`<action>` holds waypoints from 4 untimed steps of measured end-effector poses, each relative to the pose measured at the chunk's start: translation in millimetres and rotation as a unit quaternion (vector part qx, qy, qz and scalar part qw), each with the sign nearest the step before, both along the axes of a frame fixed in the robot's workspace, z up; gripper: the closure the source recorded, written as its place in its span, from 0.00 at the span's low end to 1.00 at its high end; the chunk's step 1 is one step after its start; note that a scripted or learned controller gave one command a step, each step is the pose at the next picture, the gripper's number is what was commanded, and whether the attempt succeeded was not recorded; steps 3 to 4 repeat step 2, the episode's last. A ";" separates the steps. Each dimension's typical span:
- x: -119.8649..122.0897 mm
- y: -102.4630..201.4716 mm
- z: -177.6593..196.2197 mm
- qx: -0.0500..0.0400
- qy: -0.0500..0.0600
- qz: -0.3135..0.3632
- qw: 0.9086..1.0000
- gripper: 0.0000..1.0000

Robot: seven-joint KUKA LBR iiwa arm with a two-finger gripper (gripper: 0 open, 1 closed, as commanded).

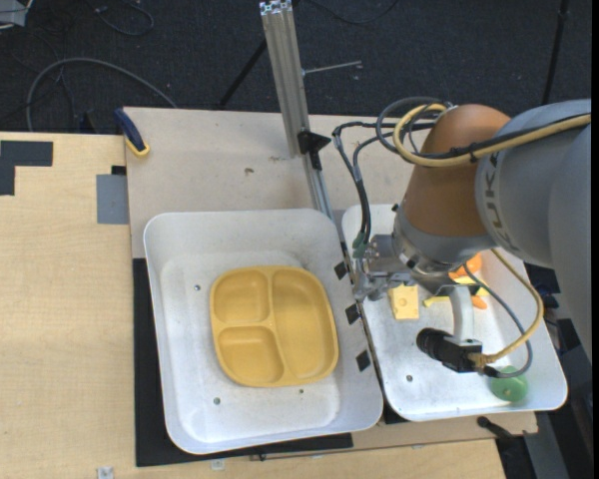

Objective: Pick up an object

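I see my grey two-finger gripper (pixel 391 283) over the shallow white right bin (pixel 419 395); open or closed, I cannot tell. So near that bin's left wall, it may snag and miss the small yellow block (pixel 405 304).

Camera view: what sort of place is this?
Probably a robotics lab: a KUKA arm over the right bin, a matching left bin beside it, an aluminium post, and loose cables on the dark floor.

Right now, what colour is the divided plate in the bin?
Plain yellow; the divided plate shows best in the camera view.
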State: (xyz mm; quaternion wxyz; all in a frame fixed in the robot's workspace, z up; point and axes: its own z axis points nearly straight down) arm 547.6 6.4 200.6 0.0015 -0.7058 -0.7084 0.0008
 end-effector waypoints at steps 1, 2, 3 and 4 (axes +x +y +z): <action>9.4 40.5 5.7 0.000 0.000 0.000 1.000 1.00; 24.0 97.8 18.4 0.000 -0.001 0.000 1.000 1.00; 24.0 97.8 18.4 0.000 -0.001 0.000 1.000 1.00; 24.0 97.8 18.4 0.000 -0.001 0.000 1.000 1.00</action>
